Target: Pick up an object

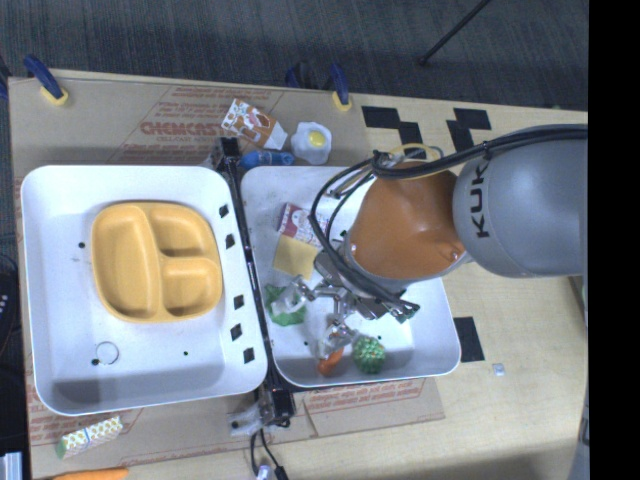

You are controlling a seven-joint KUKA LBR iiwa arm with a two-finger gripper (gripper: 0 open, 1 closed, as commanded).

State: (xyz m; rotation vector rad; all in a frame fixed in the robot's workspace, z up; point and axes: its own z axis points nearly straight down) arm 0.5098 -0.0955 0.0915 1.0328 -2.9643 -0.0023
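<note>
Nearest the camera, in the right bin (pixel 440 353), a green ball (pixel 369 354) and an orange piece (pixel 331 364) lie just beside the gripper (pixel 338 320), whose grip cannot be determined. A green item (pixel 283 308) and yellow block (pixel 293 257) lie toward the divider. The left bin (pixel 40 268) holds a yellow divided tray (pixel 155 260); beyond, a small carton (pixel 246 121) rests on the bench.
</note>
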